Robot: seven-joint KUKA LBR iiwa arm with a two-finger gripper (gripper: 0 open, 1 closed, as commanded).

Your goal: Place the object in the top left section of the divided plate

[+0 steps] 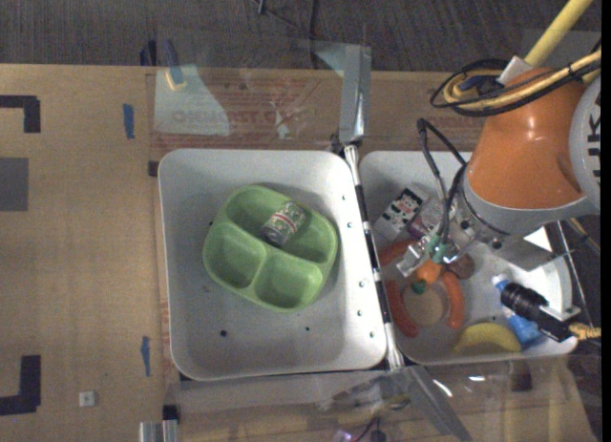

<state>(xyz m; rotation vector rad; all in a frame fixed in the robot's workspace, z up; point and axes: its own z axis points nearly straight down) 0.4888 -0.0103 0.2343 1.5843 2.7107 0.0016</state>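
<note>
A green divided plate (229, 257) lies tilted in the middle of the left bin (191, 335). A small can (284, 223) with a dark label lies on its side in the plate's far, larger section, toward the right. My gripper (420, 255) hangs low over the left part of the right bin (382, 182), just above a small orange piece (431, 275) and a red-rimmed round dish (427, 308). The orange-banded wrist hides much of that bin.
In the right bin a black-and-white packet (403, 207) lies near the far left corner. A yellow banana (487, 338) rests at the near wall, with a blue item (502, 288) behind it. The divider between the bins runs just left of the gripper.
</note>
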